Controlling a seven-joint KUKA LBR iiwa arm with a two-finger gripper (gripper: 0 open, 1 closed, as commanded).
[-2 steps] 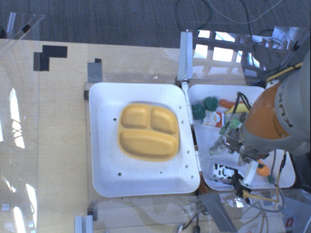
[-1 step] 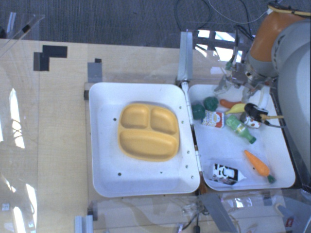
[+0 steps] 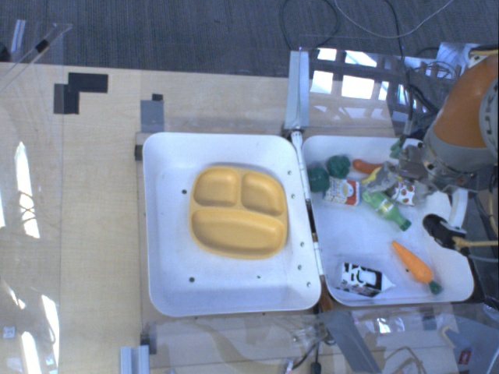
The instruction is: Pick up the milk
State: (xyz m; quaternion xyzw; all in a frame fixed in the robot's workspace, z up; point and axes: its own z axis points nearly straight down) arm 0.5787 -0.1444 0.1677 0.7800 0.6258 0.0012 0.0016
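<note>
Hand (image 3: 401, 171) hangs over the far end of the right bin (image 3: 351, 236), above the clutter there. I can't tell from this angle whether it's apart or together, and I see nothing clamped in it.

Milk (image 3: 360, 279): I take it to be the black-and-white carton lying flat in the near left corner of that bin, close to both walls and well apart from my hand. Nearest neighbour is the carrot (image 3: 412, 262) to its right, not touching. Further up are the green bottle (image 3: 387, 207), a red-and-white carton (image 3: 341, 192) and two green pieces (image 3: 337, 165), bunched beside or under my hand. The left bin (image 3: 168, 232) holds a yellow divided tray (image 3: 238, 210), not relevant.

To do this well:
- Rise clear of the clutter first, then travel toward the near left corner.
- Descend straight down over the carton's middle and span its narrower side.
- The corner walls are the likely problem, so turn the wrist to keep both sides of the hand off the rim.
- The carton sits low, so go nearly to the bin floor before closing.
- Squeeze moderately; it looks crushable.
</note>
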